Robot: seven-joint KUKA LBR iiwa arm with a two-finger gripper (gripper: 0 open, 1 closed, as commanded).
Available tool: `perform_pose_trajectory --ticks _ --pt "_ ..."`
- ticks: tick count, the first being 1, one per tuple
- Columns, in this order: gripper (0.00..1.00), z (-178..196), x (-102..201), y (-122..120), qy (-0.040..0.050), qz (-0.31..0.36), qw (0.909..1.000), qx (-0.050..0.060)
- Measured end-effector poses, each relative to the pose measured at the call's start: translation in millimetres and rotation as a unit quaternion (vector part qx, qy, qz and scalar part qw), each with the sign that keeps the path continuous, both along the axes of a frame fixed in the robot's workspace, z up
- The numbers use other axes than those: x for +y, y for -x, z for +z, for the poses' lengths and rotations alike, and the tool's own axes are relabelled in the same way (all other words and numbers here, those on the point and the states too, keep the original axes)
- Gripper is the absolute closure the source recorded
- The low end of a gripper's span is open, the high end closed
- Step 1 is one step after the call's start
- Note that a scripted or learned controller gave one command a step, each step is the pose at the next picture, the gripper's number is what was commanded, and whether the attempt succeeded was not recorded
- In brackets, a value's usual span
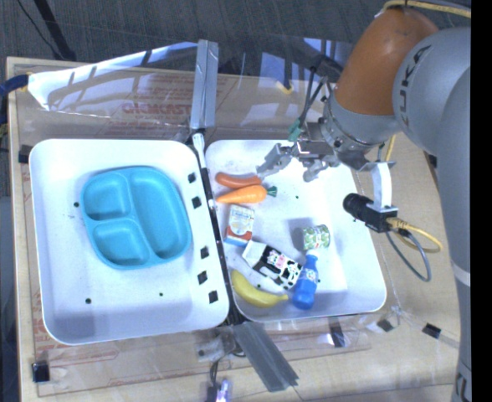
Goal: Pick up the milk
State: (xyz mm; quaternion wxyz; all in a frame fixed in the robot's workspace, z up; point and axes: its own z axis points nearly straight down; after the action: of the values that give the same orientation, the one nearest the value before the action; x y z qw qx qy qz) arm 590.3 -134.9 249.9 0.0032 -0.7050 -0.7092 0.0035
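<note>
The milk [273, 264] is a small white carton with black cow patches. It lies on its side near the front of the right bin [359, 266], wedged between a banana and a blue bottle. My gripper [293, 165] hovers over the back of that bin, well behind the milk. Its two fingers [270, 158] are spread apart, open, with nothing between them.
A sausage [238, 179] and a carrot [244, 195] lie just left of the gripper. A small red-and-white carton [241, 222], a green can [316, 238], the blue bottle [304, 282] and the banana [256, 292] crowd the milk. The left bin [53, 291] holds a blue divided plate [135, 216].
</note>
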Motion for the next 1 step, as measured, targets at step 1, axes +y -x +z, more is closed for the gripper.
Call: perform_pose_trajectory --ticks 1 --pt "0.0 -115.6 -15.1 84.4 -0.0004 -0.016 0.9999 0.0"
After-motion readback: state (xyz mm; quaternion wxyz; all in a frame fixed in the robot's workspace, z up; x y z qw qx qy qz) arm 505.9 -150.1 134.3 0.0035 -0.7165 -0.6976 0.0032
